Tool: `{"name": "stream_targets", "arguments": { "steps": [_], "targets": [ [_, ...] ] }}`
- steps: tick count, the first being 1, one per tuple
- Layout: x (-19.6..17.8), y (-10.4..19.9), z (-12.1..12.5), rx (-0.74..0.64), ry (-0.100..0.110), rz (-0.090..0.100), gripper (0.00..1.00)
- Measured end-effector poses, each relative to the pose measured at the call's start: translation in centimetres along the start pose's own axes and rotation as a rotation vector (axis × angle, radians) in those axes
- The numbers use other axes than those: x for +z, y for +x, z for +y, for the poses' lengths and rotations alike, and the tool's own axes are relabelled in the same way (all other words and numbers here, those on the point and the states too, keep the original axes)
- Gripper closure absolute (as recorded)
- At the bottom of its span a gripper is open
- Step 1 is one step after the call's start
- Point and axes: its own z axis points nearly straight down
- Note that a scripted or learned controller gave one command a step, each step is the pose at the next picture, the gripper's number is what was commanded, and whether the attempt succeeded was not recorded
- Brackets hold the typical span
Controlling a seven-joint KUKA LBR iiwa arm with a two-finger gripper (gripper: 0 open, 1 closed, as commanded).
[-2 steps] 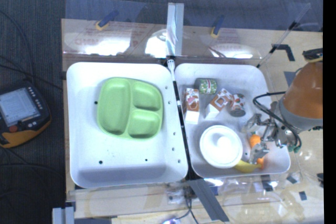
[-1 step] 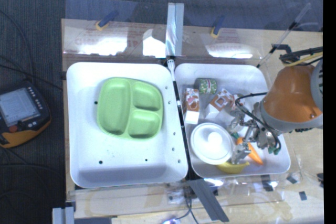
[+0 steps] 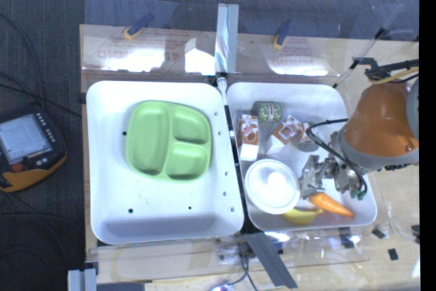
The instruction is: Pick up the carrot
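Note:
An orange carrot (image 3: 332, 204) lies near the front right corner of the right bin (image 3: 344, 104), pointing right. My gripper (image 3: 315, 177) hangs just above and left of the carrot's thick end, over the bin floor. The arm's orange band (image 3: 379, 120) comes in from the right. Nothing shows between the fingers.
A white bowl (image 3: 272, 185) sits left of the gripper, with a yellow banana (image 3: 302, 216) at its front. Snack packets (image 3: 248, 128) and a green can (image 3: 268, 111) lie toward the back of the right bin. The left bin (image 3: 109, 201) holds a green divided plate (image 3: 167, 140).

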Motion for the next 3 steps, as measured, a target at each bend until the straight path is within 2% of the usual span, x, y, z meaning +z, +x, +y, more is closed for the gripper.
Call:
{"name": "stream_targets", "arguments": {
  "steps": [1,2,3],
  "targets": [
    [-6.2,-0.1,3.6,-0.228,0.009,0.007,1.00],
    [-13.0,-0.4,-1.2,-0.275,-0.006,0.022,1.00],
    [-10.6,-1.8,-0.2,-0.519,-0.014,0.028,1.00]
  ]
}}
